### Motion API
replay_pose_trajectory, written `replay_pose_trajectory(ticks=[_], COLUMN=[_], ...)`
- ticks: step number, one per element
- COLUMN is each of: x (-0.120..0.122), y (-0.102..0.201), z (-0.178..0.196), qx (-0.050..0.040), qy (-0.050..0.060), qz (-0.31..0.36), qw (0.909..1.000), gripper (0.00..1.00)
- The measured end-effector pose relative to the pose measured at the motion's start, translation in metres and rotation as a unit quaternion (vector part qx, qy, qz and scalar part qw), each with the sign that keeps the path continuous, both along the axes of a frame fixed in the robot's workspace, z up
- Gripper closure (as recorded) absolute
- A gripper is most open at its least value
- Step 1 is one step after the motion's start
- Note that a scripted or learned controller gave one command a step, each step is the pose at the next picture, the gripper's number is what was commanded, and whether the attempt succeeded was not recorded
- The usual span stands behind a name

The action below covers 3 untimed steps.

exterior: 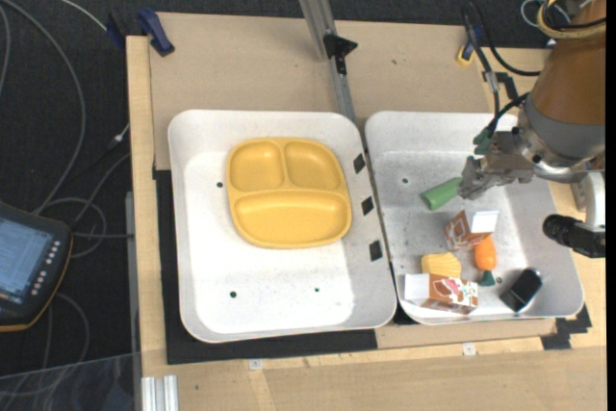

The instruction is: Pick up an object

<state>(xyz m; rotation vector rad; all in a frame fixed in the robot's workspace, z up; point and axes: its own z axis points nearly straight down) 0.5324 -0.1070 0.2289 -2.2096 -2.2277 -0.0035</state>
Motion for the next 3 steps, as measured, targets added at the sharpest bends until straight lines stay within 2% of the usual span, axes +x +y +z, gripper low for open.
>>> replay_pose_trajectory(ticks=[3], x=[-0.039], y=[0.162], z=[0.007], qx=[-0.0002], qy=[0.001], qz=[0.000], qw=[1.0000], gripper=[1.00])
